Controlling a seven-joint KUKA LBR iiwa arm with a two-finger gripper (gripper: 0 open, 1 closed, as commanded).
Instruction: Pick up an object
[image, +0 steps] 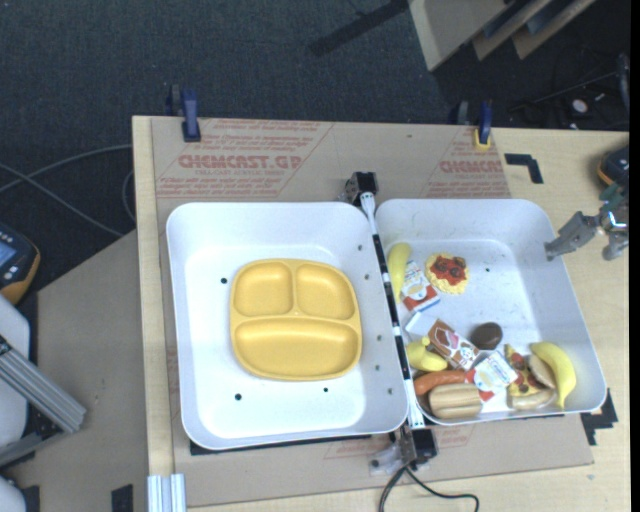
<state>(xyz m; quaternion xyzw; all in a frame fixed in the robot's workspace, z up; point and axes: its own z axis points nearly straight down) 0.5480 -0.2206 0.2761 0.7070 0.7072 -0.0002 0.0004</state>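
My gripper (588, 238) hangs at the right edge of the view, above the right bin's (530, 225) far right rim. Its two grey fingers are spread apart, open, with nothing between them. Toy foods lie in the near half of that bin. A yellow banana (398, 266) lies against the left wall, a small pizza (447, 272) beside it and a white and red carton (418, 290) just below. Nearer the front are a brown round piece (487, 335), a hot dog (455, 402) and a second banana (557, 368).
The left bin (200, 260) holds a yellow divided plate (296, 318) in its middle. A black hinge strip (385, 300) runs between the bins. Blue clamps (187, 112) grip the board's far edge. The right bin's far right floor (520, 275) is bare.
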